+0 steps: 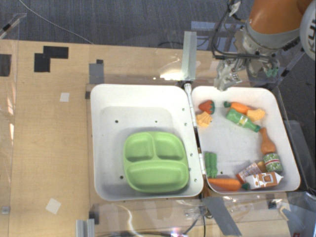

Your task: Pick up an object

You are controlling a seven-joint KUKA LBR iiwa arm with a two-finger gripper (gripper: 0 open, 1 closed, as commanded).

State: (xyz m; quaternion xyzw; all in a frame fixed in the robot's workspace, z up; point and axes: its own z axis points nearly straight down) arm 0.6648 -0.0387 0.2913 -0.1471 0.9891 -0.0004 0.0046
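Wooden tabletop (44,147) carries two white bins side by side. Left bin (113,102) holds a green divided plate (155,162). Right bin (276,112) holds toy food: a strawberry (207,106) near its upper left corner, a green bottle (241,120), a carrot (240,107) beside it, a brown bottle (267,142), and another carrot (224,184) along the lower wall. Above the right bin's far edge hangs the pincer (226,81), gripping nothing; whether it is parted I cannot tell.
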